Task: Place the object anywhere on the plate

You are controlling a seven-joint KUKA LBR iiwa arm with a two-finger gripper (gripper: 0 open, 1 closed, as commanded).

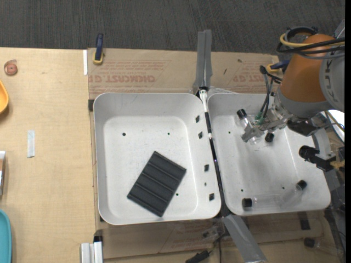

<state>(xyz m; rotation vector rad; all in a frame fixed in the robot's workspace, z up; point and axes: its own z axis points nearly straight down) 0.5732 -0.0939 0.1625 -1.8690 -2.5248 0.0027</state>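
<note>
A dark grey ribbed rectangular plate [157,183] lies flat and turned at an angle in the lower middle of the left bin [109,119]. My gripper [253,131] hangs over the upper left part of the right bin [274,169], well to the right of the plate and across the divider. Its tip looks small and metallic against the white floor, and I cannot make out any object in it. The arm's orange band [301,75] sits above it at the right.
A metal divider [205,92] runs between the two bins. Small black knobs [247,203] stand near the right bin's front wall. On the wooden bench at the left are an orange item [3,100] and a teal item [4,237]. A blue clamp [98,47] holds the cardboard.
</note>
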